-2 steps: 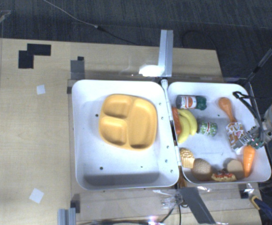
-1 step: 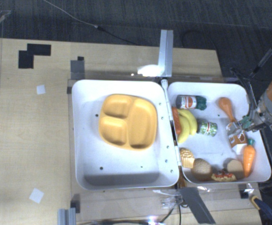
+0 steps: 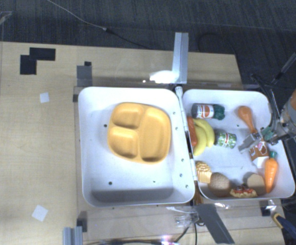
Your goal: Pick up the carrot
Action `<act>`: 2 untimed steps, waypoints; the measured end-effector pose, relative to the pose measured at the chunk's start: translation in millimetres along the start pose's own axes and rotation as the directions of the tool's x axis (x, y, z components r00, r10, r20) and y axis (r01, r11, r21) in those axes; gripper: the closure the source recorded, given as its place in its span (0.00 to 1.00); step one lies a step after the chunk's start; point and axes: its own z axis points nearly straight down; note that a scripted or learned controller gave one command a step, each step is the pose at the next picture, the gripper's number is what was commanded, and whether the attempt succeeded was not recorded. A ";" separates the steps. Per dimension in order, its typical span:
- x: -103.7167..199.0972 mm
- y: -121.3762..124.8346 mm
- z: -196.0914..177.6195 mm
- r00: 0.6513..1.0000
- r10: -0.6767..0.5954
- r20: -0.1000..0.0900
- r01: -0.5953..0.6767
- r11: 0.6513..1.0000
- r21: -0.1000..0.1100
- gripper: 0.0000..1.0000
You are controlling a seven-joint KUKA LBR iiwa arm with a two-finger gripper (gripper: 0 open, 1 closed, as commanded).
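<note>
The carrot is orange with a green top. It lies near the right wall of the right bin, pointing toward the front. My gripper hangs low over the bin's right side, just up and left of the carrot's green end. A small brown and white carton sits directly below the gripper, between it and the carrot. The carrot lies apart from the gripper.
The right bin also holds a drumstick, two cans, bananas, a red sausage, a waffle, a brown roll, a potato and a pizza slice. A yellow divided plate lies in the left bin.
</note>
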 end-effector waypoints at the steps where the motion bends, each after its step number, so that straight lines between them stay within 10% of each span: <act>1: -15.5 -19.6 119.5 0.906 0.424 -0.004 -0.424 0.906 0.011 0.00; 2: -32.9 -17.4 131.1 0.909 0.415 -0.023 -0.415 0.910 0.003 0.00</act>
